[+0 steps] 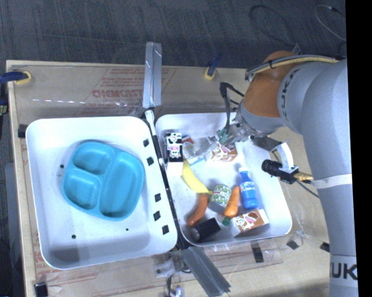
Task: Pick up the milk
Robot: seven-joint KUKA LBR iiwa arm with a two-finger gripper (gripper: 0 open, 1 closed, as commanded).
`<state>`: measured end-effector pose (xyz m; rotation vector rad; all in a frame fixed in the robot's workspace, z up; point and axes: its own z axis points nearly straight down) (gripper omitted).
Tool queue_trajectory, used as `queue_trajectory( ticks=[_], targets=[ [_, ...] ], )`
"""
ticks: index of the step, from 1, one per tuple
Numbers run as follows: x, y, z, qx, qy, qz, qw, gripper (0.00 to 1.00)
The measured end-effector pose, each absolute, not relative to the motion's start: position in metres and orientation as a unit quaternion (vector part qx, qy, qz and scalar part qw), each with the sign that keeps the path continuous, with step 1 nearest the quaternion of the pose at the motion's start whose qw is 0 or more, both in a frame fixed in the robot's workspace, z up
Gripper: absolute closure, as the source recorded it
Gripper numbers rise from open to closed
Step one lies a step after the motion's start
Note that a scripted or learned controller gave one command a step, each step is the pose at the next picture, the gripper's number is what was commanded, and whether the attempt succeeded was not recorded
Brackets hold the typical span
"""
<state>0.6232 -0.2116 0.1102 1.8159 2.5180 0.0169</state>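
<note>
The milk (pixel 173 146) is a small carton with a black-and-white cow pattern, lying at the back left corner of the right bin (pixel 280 199), next to the divider. My gripper (pixel 225 137) is low at the back of the same bin, about a carton's length to the right of the milk. It hovers over a brown-and-white carton (pixel 225 153) and a silver packet (pixel 199 151). Nothing of the milk is hidden.
In the right bin lie a banana (pixel 193 178), a sausage (pixel 198 210), a carrot (pixel 232 201), a small can (pixel 220 194), a blue bottle (pixel 247 189), a black block (pixel 208 229) and another carton (pixel 251 221). The left bin (pixel 48 237) holds a blue divided plate (pixel 104 179).
</note>
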Motion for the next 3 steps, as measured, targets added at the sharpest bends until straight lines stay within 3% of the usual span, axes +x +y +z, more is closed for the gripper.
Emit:
queue_trajectory(
  ticks=[1, 3],
  targets=[
    [0.6092, -0.2121, 0.1100, 0.532, 0.847, 0.0044, 0.020, 0.00],
    [0.6088, -0.2138, 0.1082, 0.510, 0.860, 0.0018, 0.017, 0.00]
  ],
)
